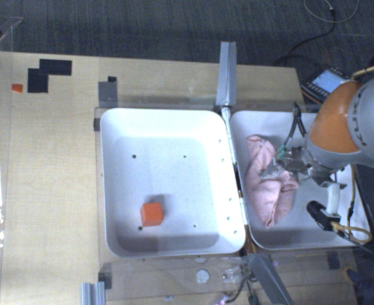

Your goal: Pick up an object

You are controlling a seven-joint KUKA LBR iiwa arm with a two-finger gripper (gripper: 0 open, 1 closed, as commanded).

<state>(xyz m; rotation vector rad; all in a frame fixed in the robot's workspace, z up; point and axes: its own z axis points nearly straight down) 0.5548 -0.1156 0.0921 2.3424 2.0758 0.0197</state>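
Two white bins side by side, small orange block [152, 214] low in the left bin [117, 170], crumpled pink cloth [268, 183] in the right bin [295, 234], gripper [287, 164] touching the cloth's right side, grip cannot be told

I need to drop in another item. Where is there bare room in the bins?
The left bin is bare apart from the orange block near its front. The right bin is crowded: pink cloth and the claw over it.
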